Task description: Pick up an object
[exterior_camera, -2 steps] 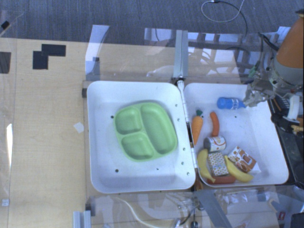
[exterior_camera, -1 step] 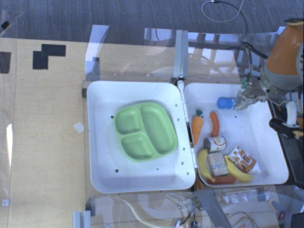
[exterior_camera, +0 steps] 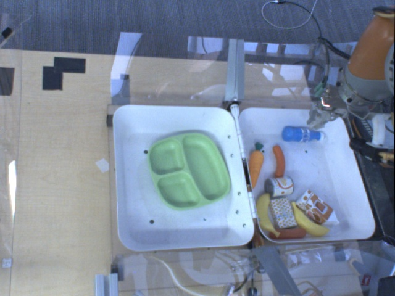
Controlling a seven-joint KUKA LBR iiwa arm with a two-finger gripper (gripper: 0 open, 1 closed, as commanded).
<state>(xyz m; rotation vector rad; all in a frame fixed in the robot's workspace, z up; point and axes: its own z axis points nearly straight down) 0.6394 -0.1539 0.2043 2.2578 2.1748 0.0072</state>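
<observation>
Lying on its side near the back of the right bin [exterior_camera: 364, 202]: a blue bottle [exterior_camera: 302, 134], white cap end pointing right, with the gripper [exterior_camera: 321, 117] poised just above and beside that end, seemingly not in contact, though too blurred to tell how far apart its tips stand or whether anything sits between them. Farther forward in the same bin, clustered together: a carrot [exterior_camera: 255, 163], a red sausage [exterior_camera: 279, 159], a small can [exterior_camera: 280, 186], a banana [exterior_camera: 311, 224], a patterned box [exterior_camera: 282, 213] and an orange-and-white packet [exterior_camera: 316, 206]. In the left bin [exterior_camera: 129, 227], a green divided plate [exterior_camera: 188, 170], lying flat near the middle
</observation>
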